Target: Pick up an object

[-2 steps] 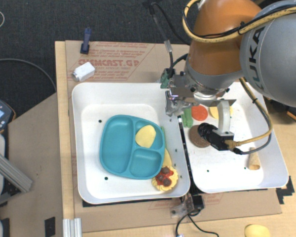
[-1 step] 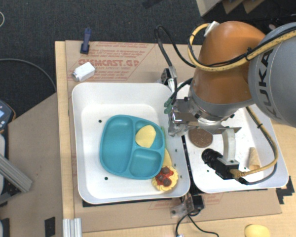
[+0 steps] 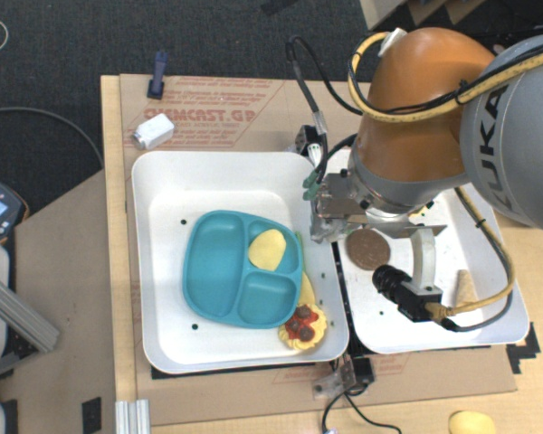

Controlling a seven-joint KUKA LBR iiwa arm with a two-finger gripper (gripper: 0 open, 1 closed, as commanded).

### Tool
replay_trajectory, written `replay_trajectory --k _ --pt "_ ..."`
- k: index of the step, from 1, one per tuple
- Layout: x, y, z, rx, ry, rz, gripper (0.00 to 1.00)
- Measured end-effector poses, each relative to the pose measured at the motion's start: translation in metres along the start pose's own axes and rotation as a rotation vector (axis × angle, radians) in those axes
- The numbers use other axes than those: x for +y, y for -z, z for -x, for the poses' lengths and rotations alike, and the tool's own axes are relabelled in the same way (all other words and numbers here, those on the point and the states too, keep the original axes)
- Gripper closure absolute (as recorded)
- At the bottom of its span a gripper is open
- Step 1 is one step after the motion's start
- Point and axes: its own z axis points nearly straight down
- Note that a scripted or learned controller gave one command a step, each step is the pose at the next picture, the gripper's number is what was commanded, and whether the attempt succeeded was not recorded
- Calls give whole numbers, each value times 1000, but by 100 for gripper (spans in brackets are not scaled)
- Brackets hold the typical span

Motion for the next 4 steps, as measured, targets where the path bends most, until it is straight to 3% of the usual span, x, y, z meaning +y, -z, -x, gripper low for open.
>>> replay_trajectory --k 1,2,3,4 --pt "-12 114 60 0 -4 14 100" --pt "-14 -44 83 -1 -2 -16 100" --pt "-11 60 42 3 8 12 100" --pt "25 4 66 -2 -1 -7 100"
